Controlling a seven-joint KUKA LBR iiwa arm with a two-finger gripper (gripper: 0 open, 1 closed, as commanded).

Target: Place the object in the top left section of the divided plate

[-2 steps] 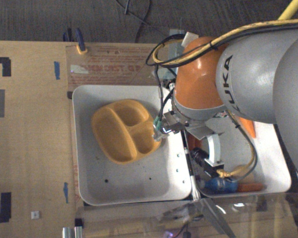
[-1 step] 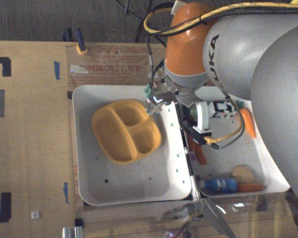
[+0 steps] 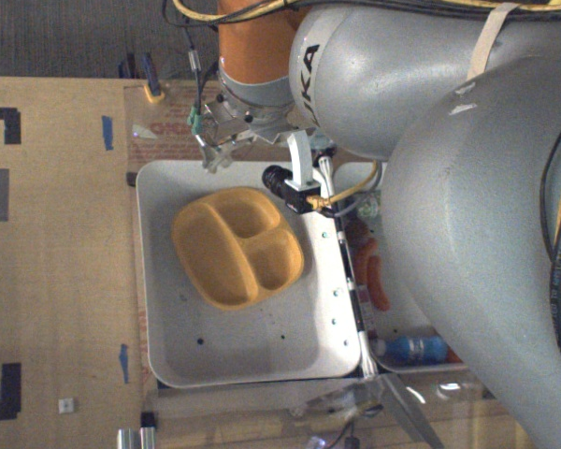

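Note:
A yellow-orange divided plate (image 3: 236, 248) with three sections lies in the left white bin (image 3: 168, 316), slightly turned. My gripper (image 3: 213, 155) hangs at the bin's top edge, just above and to the left of the plate's upper rim. Its tips are small and blurred against the bin wall, and nothing is visible in them. All three plate sections look bare. The grey arm with its orange band covers the right side of the view.
The right bin (image 3: 407, 368) is mostly hidden under the arm; a red-orange object (image 3: 376, 283) and a blue bottle-like object (image 3: 416, 349) show in it. Cardboard (image 3: 56, 251) covers the bench left of the bins. Cables (image 3: 304, 190) hang beside the wrist.

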